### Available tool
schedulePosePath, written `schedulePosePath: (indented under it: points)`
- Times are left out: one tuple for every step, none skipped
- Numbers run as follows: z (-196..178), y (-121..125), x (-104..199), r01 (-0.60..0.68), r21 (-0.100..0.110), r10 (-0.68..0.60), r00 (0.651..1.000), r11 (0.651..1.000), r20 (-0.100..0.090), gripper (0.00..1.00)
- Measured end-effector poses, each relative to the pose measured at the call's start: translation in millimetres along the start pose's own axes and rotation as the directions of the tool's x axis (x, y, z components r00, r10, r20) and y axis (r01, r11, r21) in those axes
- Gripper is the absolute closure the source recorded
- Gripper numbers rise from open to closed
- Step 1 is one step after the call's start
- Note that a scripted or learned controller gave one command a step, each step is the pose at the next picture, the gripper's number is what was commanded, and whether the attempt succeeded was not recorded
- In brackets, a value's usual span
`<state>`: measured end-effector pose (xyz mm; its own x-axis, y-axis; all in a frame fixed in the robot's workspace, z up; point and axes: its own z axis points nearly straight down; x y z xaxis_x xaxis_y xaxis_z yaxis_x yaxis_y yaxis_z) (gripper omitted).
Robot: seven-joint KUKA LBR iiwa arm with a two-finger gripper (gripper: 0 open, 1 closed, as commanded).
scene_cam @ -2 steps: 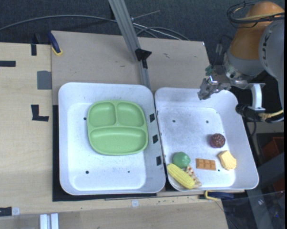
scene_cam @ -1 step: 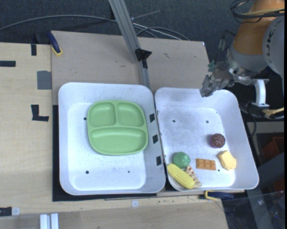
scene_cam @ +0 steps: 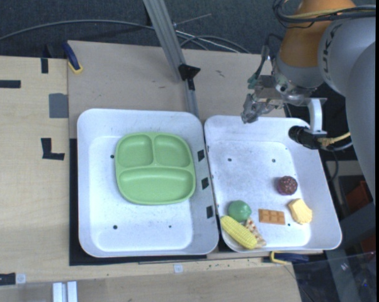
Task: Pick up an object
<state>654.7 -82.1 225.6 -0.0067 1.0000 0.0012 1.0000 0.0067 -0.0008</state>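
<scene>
1. Gripper [scene_cam: 251, 113] hangs over the far rim of the right bin [scene_cam: 315, 162]; I cannot tell how its jaws stand, the tips being too small and blurred.
2. Nothing sits beneath it.
3. Pickable pieces cluster at the near edge: dark red ball [scene_cam: 287, 184], yellow piece [scene_cam: 300, 211], waffle [scene_cam: 271, 217], green ball [scene_cam: 239, 209], corn cob [scene_cam: 239, 231], the cob probably lying diagonally.

Bench [scene_cam: 26, 187]: light wood, dark tape marks along the left side. Two shallow white bins touching side by side: left bin [scene_cam: 95, 231], right bin [scene_cam: 252, 137]. Grey metal post [scene_cam: 164, 27] slants down from the top edge toward the join between bins. Black cables [scene_cam: 196, 39] lie behind it.
</scene>
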Motion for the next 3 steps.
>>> schedulePosePath:
  points:
    - [10,6,57,0.000,0.002,0.000,1.000,1.000,0.000,1.00]
    - [-2,7,111,0.001,0.000,-0.001,1.000,1.000,-0.001,1.00]
    - [4,22,161,0.000,0.000,0.000,1.000,1.000,0.000,1.00]
